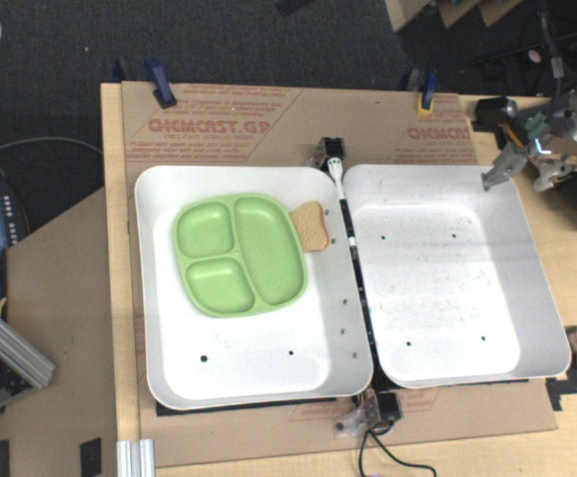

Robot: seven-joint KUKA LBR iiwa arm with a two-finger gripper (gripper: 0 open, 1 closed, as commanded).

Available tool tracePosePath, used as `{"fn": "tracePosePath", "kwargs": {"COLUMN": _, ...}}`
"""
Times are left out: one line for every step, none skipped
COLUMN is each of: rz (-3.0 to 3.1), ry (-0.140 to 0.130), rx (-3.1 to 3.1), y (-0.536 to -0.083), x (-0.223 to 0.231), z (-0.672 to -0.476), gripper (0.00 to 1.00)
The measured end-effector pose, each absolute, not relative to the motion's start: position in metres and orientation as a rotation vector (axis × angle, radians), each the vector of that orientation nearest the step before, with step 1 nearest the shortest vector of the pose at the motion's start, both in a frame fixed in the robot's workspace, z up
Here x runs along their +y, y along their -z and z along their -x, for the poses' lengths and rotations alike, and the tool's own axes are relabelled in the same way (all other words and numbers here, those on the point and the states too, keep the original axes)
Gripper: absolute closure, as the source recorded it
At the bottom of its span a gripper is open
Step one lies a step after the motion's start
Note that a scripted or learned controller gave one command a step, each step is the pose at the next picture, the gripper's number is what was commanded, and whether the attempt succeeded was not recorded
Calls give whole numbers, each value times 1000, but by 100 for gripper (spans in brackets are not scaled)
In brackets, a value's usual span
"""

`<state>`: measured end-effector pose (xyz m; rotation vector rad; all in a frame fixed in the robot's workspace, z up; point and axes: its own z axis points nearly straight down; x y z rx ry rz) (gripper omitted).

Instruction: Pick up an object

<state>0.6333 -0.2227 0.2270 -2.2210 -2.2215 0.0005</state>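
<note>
Camera view: tool (pixel 511 162) hovers at right bin's (pixel 526 266) far corner, grip state unclear.

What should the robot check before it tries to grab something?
1. Something to pick: a green divided plastic plate and a tan biscuit-like piece lie in the left white bin. Ok.
2. Tan piece reachable: it rests against the plate's right edge, nothing on top. Ok.
3. Hand placement: at the right white bin's top right corner, far from both things. Not ok.
4. Hand ready to grab: too blurred. Cannot tell.
5. Way across the right bin: nothing blocks it. Ok.
</note>
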Motion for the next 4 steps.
{"fn": "tracePosePath", "kwargs": {"rz": 2230, "ry": 17, "rx": -2241, "y": -401, "x": -196, "z": -639, "gripper": 0}}
{"fn": "tracePosePath", "kwargs": {"rz": 2234, "ry": 16, "rx": -2238, "y": -548, "x": -185, "z": -594, "gripper": 0}}
{"fn": "tracePosePath", "kwargs": {"rz": 2216, "ry": -1, "rx": -2222, "y": -536, "x": -146, "z": -530, "gripper": 0}}
{"fn": "tracePosePath", "kwargs": {"rz": 2213, "ry": 2, "rx": -2227, "y": -536, "x": -82, "z": -477, "gripper": 0}}
